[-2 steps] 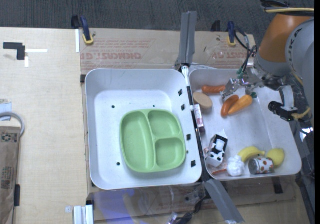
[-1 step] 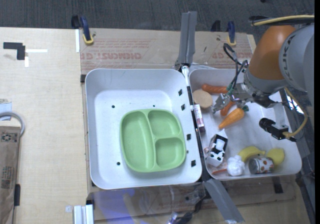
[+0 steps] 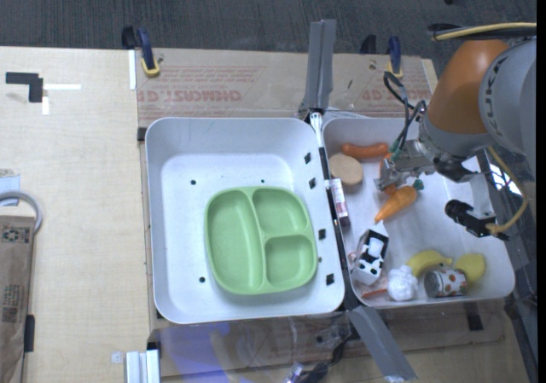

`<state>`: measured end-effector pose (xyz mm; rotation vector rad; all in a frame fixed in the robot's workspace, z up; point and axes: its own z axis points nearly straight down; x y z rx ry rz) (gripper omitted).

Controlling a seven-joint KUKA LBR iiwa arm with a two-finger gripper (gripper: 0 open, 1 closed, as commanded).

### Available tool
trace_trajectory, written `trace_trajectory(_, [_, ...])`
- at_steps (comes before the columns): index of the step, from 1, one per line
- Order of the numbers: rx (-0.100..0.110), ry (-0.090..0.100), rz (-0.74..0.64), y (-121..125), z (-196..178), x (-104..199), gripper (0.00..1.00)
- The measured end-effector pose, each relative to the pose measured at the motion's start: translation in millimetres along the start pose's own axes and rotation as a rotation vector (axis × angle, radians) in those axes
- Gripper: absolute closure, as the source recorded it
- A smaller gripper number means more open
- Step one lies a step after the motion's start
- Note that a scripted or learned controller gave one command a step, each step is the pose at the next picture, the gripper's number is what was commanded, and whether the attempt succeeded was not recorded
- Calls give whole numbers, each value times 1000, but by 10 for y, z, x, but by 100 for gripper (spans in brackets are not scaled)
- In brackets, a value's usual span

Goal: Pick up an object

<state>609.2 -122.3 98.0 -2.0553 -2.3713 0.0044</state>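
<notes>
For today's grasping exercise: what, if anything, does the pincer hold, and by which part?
It cannot be told: the pincer sits right above the carrot's thick end, contact unclear.

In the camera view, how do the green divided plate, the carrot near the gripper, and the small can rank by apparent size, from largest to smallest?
1. Green divided plate, by far the largest.
2. Carrot and small can: they look about alike, so I do not rank them.

- Left bin (image 3: 171, 159): a green divided plate (image 3: 260, 239) fills its middle, with bare floor around it.
- Right bin (image 3: 503, 275): toys crowd the near edge (image 3: 426, 275); its far right floor lies open.
</notes>
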Motion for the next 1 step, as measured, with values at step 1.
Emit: trace_trajectory(1, [-1,-1,161,-259,-1150,849,100])
